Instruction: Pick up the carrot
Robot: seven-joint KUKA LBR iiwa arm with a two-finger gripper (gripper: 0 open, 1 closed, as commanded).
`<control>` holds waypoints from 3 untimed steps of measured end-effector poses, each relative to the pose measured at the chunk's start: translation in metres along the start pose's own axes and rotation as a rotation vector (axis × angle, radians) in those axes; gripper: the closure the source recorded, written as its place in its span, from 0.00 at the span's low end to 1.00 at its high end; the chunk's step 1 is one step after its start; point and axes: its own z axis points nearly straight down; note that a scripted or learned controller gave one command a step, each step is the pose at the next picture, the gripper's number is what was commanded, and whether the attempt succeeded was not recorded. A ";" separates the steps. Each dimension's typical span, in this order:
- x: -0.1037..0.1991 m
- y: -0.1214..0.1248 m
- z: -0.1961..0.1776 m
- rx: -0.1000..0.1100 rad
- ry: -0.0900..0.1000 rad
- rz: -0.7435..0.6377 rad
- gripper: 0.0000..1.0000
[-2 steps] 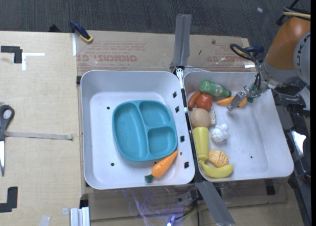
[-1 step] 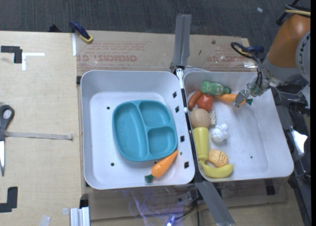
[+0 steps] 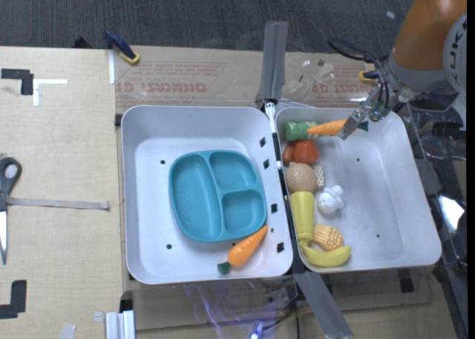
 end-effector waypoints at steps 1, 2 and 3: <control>0.000 0.000 0.000 0.000 0.000 0.000 0.00; 0.001 -0.005 0.086 0.001 0.001 0.023 0.00; 0.000 -0.004 0.075 0.001 -0.002 0.021 1.00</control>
